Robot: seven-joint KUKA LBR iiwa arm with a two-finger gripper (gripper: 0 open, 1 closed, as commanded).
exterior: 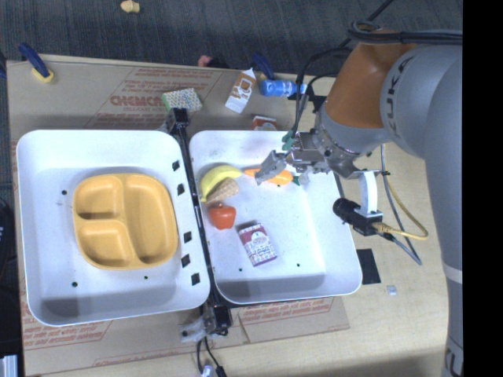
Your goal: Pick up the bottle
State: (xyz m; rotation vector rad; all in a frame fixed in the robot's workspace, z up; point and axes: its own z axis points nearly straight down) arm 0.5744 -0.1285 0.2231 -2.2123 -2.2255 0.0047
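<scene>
Hovering my gripper (277,166) over the orange plastic bottle (273,178) in the right white bin (338,277), jaws unreadable, I should descend squarely.

Even, soft overhead light fills the scene. The white bins (47,210) look bright, nearly washed out, with faint grey shadows along their inner walls. The arm (416,85) is slightly blurred. The picture is grainy and low in detail.
</scene>
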